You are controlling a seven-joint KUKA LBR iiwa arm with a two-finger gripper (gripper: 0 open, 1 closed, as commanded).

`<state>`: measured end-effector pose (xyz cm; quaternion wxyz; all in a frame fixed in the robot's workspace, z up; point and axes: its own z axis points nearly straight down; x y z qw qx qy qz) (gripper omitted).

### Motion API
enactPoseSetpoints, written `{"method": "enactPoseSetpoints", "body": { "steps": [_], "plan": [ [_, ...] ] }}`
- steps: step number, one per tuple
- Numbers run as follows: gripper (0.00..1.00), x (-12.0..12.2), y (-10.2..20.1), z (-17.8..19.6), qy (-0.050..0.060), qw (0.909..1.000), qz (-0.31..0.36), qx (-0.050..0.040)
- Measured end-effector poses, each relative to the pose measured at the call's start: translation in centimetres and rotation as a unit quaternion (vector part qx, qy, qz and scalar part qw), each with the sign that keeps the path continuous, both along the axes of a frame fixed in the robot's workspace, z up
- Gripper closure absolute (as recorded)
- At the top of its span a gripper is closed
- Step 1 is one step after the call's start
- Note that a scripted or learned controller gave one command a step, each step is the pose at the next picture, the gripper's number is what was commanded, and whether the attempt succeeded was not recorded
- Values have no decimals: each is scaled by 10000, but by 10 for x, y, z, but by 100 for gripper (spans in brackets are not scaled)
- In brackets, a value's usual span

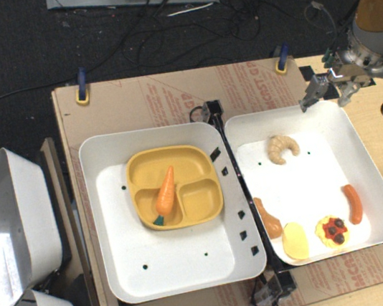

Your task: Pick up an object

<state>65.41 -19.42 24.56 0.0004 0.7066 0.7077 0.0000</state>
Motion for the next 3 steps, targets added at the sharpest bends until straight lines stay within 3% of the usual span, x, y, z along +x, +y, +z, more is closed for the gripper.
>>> {"method": "enactPoseSetpoints", "body": {
  "steps": [3],
  "plan": [
    [0, -2, 6, -151, 19, 10000, 4, 11]
  ]
}}
